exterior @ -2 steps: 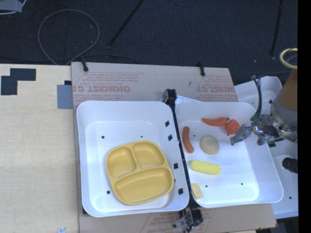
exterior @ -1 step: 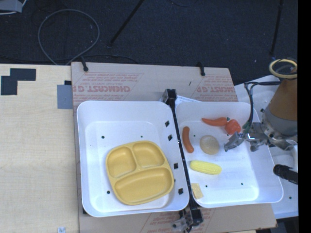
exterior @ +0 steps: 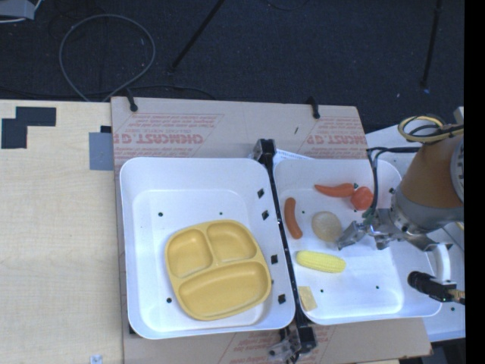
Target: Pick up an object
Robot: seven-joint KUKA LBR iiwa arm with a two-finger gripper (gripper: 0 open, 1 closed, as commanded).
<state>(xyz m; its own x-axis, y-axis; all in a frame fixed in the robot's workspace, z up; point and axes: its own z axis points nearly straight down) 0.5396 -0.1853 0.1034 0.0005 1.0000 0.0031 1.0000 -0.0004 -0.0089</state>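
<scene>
The right bin [exterior: 364,302] holds several toy foods. They are an orange carrot [exterior: 336,189], a red round piece [exterior: 363,198], a brown sausage [exterior: 292,218], a beige round piece [exterior: 326,225] and a yellow corn cob [exterior: 320,261]. My gripper [exterior: 365,238] hangs low over this bin, just right of the beige piece and below the red one. It stands open, and I see nothing between its fingers. The left fingertip is close to the beige piece's right edge.
A yellow divided plate [exterior: 218,268] lies in the left bin [exterior: 151,196]. A small yellow block [exterior: 307,298] rests at the right bin's front left corner. The arm's orange band [exterior: 432,177] rises over the bin's right side. Cables [exterior: 420,126] lie beyond it.
</scene>
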